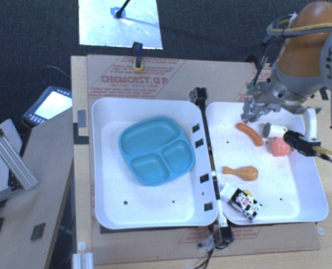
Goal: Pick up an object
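Camera view is showing the right bin [309, 192] holding several small objects: an orange sausage-shaped piece [250, 134] is lying near the far side, a pink ball [279, 147] and a white cylinder [273, 130] are sitting just to its right, a tan drumstick-shaped piece [242, 172] is resting mid-bin, and a black-and-white toy [244, 202] is lying at the near left corner. The gripper [251, 113] is hanging just above the far end of the sausage-shaped piece; whether its fingers are apart or together cannot be told, and nothing is seen held. The left bin [107, 195] is carrying a blue divided plate [156, 149]. Both bins are sitting on the table [155, 77].
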`<state>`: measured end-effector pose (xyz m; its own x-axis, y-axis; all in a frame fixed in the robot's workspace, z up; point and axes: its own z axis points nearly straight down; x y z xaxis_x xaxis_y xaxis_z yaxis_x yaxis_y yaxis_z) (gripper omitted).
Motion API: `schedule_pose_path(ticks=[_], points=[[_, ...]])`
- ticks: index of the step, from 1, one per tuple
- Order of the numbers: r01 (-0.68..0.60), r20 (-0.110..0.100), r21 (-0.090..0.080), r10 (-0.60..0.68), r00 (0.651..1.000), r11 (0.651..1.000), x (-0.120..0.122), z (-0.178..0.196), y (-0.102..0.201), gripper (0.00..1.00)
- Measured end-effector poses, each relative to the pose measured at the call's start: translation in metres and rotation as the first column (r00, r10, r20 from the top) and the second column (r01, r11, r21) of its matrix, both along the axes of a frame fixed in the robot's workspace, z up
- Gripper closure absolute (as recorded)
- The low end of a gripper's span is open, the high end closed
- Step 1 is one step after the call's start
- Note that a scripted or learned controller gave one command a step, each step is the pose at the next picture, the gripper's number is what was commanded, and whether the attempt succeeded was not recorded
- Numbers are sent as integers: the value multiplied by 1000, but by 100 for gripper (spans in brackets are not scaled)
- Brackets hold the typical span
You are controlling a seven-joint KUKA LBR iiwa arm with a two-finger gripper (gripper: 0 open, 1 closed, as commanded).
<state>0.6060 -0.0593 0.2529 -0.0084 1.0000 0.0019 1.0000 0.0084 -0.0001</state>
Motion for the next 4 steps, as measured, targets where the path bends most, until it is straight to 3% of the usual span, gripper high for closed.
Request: schedule_pose_path(ticks=[1, 3, 4], points=[[0, -1, 1, 0, 1000, 1000, -22, -15, 51, 100], [-2, 0, 1, 2, 1000, 1000, -62, -5, 152, 100], [5, 1, -1, -5, 1000, 1000, -61, -5, 148, 0]])
